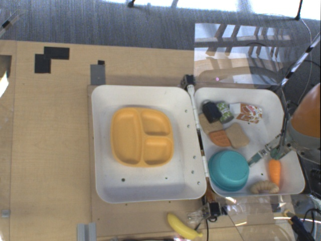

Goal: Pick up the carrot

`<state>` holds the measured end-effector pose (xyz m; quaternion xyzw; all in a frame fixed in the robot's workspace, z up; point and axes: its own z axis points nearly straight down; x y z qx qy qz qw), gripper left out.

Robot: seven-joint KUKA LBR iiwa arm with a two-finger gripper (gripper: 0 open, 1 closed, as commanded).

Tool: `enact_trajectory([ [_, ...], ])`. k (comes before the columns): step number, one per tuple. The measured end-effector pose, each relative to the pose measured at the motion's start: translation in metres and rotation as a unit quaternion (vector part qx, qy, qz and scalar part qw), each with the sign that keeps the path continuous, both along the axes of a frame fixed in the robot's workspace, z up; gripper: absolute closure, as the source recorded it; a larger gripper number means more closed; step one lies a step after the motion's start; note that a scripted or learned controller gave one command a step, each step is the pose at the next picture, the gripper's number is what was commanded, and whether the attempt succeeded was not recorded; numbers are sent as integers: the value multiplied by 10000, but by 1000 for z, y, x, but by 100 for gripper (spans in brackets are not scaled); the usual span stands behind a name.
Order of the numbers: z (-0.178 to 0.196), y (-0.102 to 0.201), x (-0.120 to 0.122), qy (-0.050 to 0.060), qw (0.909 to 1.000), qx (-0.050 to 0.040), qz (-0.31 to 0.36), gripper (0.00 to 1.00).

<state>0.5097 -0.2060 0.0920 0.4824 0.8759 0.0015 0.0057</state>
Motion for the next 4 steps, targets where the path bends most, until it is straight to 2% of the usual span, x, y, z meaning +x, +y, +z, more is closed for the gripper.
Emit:
enact_trajectory([
  [1, -2, -1, -18, 16, 9898, -11, 1427, 0],
  [2, 12, 0, -14, -34, 9902, -18, 1399, 100],
  [3, 65, 70, 3, 6, 9999, 24, -170, 100],
  [4, 65, 68, 2, 12, 9998, 15, -185, 0],
])
